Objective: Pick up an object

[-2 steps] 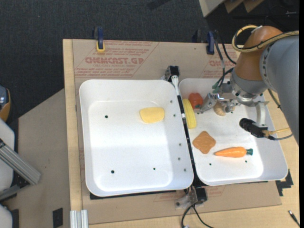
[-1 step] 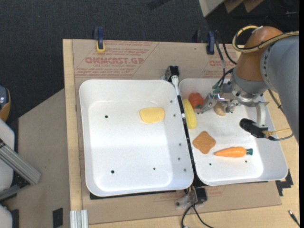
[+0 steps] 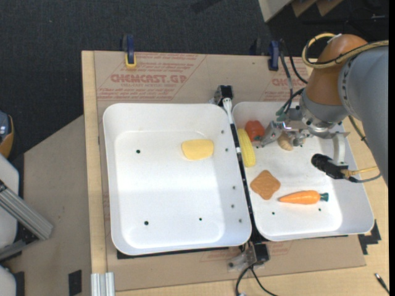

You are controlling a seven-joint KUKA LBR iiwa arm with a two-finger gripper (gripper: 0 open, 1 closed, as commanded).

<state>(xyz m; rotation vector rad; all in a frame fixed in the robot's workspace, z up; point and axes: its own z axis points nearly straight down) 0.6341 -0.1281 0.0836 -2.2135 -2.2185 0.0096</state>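
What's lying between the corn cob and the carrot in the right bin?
In the camera view, a tan cracker-like piece lies between the corn cob and the carrot.

I see dark carpet (image 3: 92,17) around a brown board (image 3: 185,73), 2 blue clamps (image 3: 128,43) on its far edge, metal rail (image 3: 24,211) at left.

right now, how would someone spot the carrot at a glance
Look in the right-hand white bin, toward its near edge. The carrot lies there on its side, just right of the flat tan cracker-shaped piece. It alone is long, orange and tapered, with a green tip.
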